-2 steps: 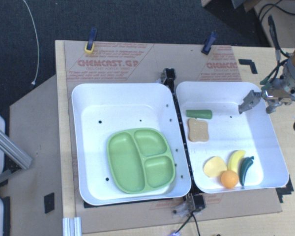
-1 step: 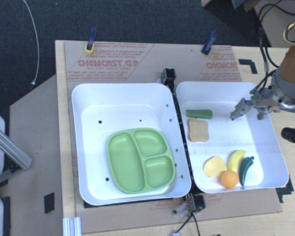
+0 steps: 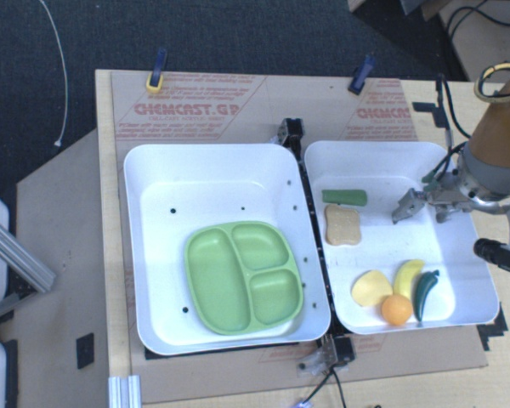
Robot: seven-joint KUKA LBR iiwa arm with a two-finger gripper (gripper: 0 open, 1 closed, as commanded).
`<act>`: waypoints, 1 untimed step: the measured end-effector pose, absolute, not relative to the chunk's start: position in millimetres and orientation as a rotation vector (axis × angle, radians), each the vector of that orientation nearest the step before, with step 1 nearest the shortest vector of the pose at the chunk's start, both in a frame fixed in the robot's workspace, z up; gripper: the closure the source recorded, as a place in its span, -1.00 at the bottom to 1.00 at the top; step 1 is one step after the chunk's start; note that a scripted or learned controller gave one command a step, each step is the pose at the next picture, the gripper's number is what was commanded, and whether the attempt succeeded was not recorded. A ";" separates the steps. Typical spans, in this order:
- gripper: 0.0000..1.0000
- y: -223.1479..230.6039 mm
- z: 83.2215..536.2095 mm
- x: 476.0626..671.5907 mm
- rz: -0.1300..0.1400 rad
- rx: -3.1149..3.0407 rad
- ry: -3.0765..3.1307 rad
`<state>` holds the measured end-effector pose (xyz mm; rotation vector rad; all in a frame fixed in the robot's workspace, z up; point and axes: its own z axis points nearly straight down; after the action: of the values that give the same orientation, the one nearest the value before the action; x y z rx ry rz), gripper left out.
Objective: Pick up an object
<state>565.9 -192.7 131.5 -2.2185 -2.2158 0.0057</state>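
The arm [image 3: 497, 147] comes in from the right edge, its orange band uppermost and the grey wrist below it, bent down over the right bin [image 3: 472, 317]. The gripper [image 3: 423, 204] points left and slightly downward over the bin's upper right part, above the bare white floor. Its two fingers [image 3: 405, 208] stand spread apart with nothing between them, so it is open and holds no object.

The objects lie in the right bin. A green block [image 3: 344, 197] sits near the bin's upper left, with a tan bread slice [image 3: 342, 225] just below it, close to the left wall. Both are left of the gripper and apart from it. Toward the bin's near edge a cluster lies together: a pale yellow piece [image 3: 371, 287], a yellow banana [image 3: 407, 275] beside it, an orange ball [image 3: 397, 310] touching them from below, and a dark green pepper [image 3: 424, 292] against the banana's right side.

The left bin [image 3: 144, 228] holds a green divided tray [image 3: 242, 275] with three compartments, resting toward its near half. Both bins sit on the surface [image 3: 119, 109].
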 end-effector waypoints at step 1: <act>1.00 -192.6 145.6 568.1 -0.001 -2.223 -2.222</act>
<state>568.1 -192.6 145.6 -2.2233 -2.2217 -0.0013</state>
